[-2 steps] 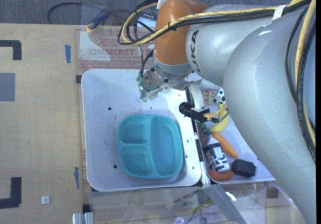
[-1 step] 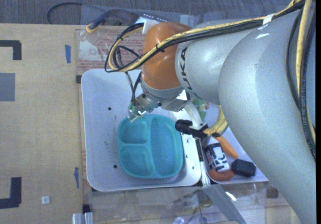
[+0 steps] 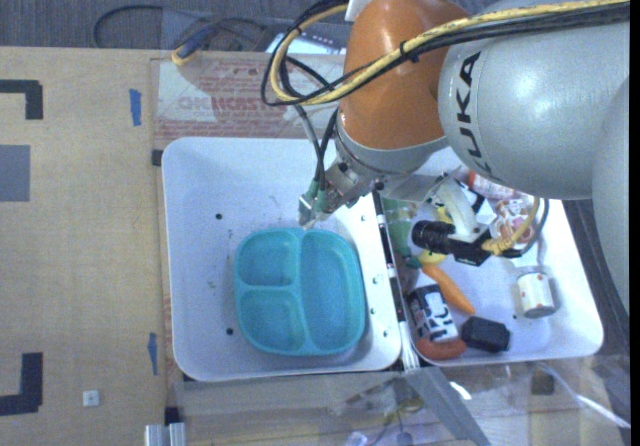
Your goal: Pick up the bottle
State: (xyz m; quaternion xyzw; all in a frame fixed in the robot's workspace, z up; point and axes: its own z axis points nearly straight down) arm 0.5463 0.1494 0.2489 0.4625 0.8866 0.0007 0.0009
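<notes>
A small bottle (image 3: 431, 315) with a dark label and a red end lies in the right bin (image 3: 575, 329), near its front left corner. My gripper (image 3: 313, 207) hangs over the left bin (image 3: 195, 234), at the far edge of a teal divided plate (image 3: 300, 292). It is well to the left of the bottle, across the wall between the bins. Nothing shows in the gripper. The big orange and grey wrist hides the back of both bins.
Beside the bottle in the right bin lie an orange carrot-like piece (image 3: 456, 291), a black block (image 3: 486, 334) and a pale silver cylinder (image 3: 535, 295). Some colourful packets (image 3: 500, 209) sit partly under the arm. The teal plate takes up the front of the left bin.
</notes>
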